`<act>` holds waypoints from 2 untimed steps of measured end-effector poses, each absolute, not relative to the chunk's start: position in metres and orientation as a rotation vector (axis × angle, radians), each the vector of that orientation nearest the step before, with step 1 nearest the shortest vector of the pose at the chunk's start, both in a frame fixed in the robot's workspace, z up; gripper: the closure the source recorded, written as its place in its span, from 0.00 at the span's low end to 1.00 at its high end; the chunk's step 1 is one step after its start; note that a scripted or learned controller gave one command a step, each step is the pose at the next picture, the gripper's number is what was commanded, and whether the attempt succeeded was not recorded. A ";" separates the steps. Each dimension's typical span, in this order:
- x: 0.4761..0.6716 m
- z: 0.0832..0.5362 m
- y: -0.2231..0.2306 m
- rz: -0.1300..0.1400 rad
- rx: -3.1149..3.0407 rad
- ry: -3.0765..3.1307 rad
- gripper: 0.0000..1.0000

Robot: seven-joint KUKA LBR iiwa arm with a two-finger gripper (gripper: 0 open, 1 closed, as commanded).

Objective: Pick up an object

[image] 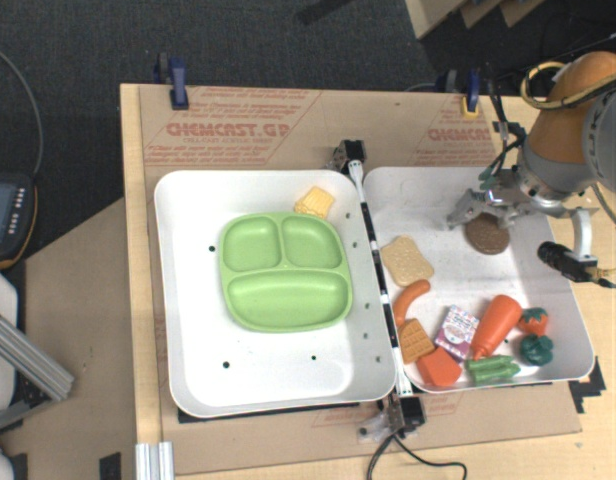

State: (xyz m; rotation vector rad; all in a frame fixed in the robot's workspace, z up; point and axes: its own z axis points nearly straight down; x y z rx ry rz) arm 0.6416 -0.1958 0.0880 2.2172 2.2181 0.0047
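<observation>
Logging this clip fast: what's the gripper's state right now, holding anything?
Gripper: fingers spread open, directly over the brown round object in the right bin; nothing held between them.

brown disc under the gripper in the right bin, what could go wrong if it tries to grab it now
The brown disc lies flat on the right bin floor, so the gripper may slide over it and close on nothing. It also sits near the bin's far wall, so a push could jam it there.

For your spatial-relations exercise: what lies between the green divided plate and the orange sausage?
In the camera view, the two white bins' adjoining rims run between the green divided plate and the orange sausage.
</observation>
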 end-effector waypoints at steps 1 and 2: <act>0.649 0.087 -0.202 0.005 2.215 2.219 0.00; 0.651 0.101 -0.202 0.009 2.208 2.214 1.00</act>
